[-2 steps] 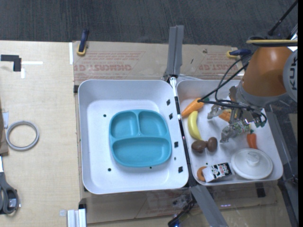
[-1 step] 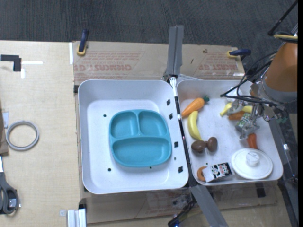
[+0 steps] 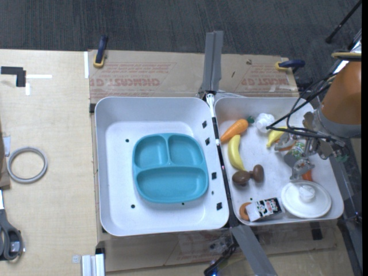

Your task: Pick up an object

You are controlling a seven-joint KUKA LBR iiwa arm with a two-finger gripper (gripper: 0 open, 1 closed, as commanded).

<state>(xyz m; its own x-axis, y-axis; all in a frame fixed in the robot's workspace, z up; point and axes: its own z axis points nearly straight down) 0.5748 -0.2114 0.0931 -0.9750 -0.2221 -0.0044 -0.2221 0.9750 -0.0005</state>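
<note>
The right bin (image 3: 330,171) holds an orange carrot (image 3: 234,129), a yellow banana (image 3: 235,152), two brown lumps (image 3: 248,176), a white ball (image 3: 264,121), a small yellow piece (image 3: 275,137), a white round dish (image 3: 306,198) and a black-and-white carton (image 3: 265,207). My gripper (image 3: 299,158) hangs low over the bin's right half, just above the white dish and right of the small yellow piece. Cables and the wrist body hide what lies directly under it. A bit of red (image 3: 309,176) shows beside it.
The left bin (image 3: 109,154) holds a blue divided plate (image 3: 171,167). A grey post (image 3: 213,62) stands behind the seam between the bins. On the bench at left lie a grey ring (image 3: 26,164) and scissors (image 3: 10,240).
</note>
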